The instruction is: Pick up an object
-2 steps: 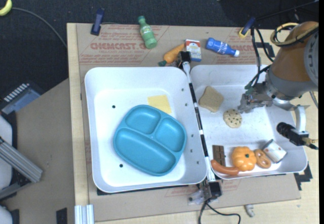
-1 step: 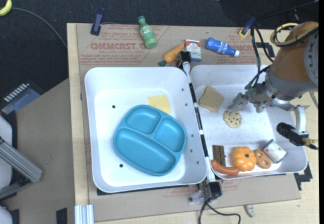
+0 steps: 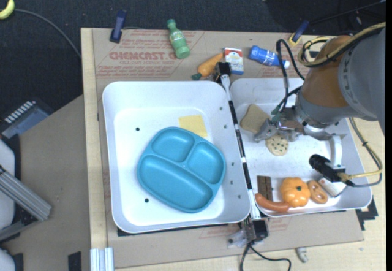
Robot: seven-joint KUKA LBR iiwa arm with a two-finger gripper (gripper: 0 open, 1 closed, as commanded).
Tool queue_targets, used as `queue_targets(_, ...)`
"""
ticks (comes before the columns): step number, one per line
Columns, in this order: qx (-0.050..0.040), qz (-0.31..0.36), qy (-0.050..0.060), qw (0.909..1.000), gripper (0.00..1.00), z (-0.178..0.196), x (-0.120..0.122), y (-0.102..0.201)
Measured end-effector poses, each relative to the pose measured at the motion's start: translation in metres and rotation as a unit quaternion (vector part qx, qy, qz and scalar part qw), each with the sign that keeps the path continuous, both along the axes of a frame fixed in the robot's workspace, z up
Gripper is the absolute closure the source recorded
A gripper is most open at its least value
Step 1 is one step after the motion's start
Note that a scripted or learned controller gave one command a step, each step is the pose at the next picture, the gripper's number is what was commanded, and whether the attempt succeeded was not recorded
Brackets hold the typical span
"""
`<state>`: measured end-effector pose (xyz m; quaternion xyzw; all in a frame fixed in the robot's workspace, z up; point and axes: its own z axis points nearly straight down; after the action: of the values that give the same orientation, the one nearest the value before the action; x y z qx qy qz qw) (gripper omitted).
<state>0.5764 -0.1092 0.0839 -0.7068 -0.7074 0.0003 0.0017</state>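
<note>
The right bin [image 3: 260,88] holds a tan bread piece [image 3: 252,119], a speckled cookie [image 3: 278,146], a brown chocolate bar [image 3: 264,184], an orange pumpkin [image 3: 294,192], an orange sausage [image 3: 270,205] and a pretzel [image 3: 318,191]. My gripper [image 3: 277,130] hangs low in this bin, just above the cookie's top edge and right beside the bread piece. Nothing is visibly held in it. The grey arm with its orange band comes in from the right and covers the bin's far right part.
The left bin [image 3: 119,101] carries a blue divided plate [image 3: 180,168] and a yellow cheese slice [image 3: 194,124]. Behind the bins lie a green bottle [image 3: 178,40], a blue clip [image 3: 117,26], a carrot [image 3: 211,65], a small carton [image 3: 233,60] and a blue can [image 3: 264,55].
</note>
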Motion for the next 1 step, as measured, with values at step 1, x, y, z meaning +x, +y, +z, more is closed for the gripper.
queue_targets(1, -0.0013, 0.000, -0.007, 1.0000, 1.00, 0.0147, 0.0040, -0.0008)
